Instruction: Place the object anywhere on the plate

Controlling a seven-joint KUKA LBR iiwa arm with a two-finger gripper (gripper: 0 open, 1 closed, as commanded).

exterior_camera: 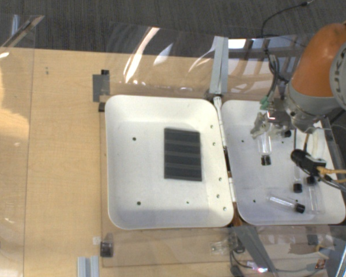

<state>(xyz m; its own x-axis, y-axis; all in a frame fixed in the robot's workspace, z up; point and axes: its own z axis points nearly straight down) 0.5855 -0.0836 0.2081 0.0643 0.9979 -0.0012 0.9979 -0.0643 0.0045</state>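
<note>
My gripper (265, 133) pinches a clear tube (266, 149), black-capped, over the right bin (242, 120). Dark ridged plate (183, 154) sits mid left bin (127, 172), open room all round.

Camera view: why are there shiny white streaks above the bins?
In the camera view, light glares off a clear panel behind the left bin, making curved pale streaks; a soft shadow darkens that bin's near edge; the dark plate looks sharp, while the gripper looks slightly blurred.
</note>
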